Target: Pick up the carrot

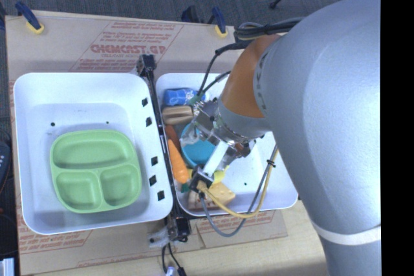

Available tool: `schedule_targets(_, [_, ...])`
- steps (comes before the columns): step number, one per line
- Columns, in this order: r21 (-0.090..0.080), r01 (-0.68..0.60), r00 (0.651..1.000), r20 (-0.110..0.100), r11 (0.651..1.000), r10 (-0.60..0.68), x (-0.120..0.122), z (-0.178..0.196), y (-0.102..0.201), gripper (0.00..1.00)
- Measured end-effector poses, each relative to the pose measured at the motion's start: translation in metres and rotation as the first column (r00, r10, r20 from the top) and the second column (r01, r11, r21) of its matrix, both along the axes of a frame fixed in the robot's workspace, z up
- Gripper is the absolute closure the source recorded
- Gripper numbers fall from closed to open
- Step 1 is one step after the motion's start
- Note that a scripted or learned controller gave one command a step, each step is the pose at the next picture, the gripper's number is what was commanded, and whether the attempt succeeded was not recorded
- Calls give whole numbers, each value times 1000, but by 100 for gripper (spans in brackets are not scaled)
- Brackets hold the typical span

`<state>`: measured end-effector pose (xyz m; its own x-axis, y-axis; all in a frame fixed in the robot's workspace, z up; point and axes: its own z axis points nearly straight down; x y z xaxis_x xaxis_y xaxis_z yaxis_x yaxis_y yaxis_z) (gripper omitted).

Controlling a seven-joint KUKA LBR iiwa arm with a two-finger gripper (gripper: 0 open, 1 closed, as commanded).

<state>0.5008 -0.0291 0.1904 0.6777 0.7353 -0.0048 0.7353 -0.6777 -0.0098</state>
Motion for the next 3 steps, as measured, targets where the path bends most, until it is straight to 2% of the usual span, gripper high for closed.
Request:
schedule_targets(1, [-2, 28, 1000, -1, 1000, -28, 0, 0, 48, 0])
schedule_targets(3, [-2, 30, 1000, 0, 1000, -30, 0, 0, 47, 0])
